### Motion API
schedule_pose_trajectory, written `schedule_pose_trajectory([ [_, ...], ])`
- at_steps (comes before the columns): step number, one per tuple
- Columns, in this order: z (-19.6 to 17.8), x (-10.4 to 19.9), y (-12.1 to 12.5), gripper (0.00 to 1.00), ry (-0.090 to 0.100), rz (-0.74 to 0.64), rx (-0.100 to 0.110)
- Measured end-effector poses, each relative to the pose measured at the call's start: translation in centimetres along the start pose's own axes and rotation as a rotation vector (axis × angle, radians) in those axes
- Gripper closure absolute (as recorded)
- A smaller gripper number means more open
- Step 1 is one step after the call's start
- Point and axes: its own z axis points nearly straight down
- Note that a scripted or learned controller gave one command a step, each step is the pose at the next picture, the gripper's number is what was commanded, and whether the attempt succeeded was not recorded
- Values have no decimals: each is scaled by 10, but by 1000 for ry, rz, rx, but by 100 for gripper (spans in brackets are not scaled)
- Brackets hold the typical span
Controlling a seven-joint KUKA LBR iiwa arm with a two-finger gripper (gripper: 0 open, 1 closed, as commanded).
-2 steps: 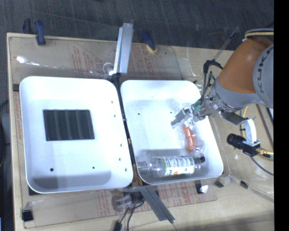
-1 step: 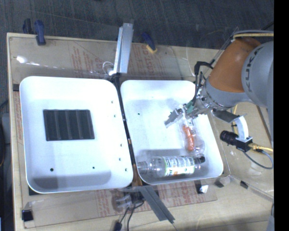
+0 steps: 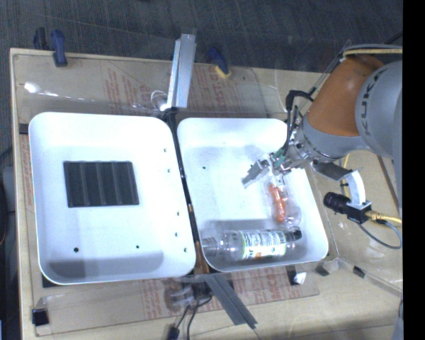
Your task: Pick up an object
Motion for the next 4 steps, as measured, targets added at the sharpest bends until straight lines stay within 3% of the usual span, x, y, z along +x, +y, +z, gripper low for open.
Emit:
schedule_pose_trajectory([
  [1,-8,-2,6,0,-3,-58,-2],
  [2,-2,1,-6,0,-1,-68,0],
  [3,45,51,-9,0,-2,75,-1],
  [4,-9,4,-21,0,-3,99,-4],
])
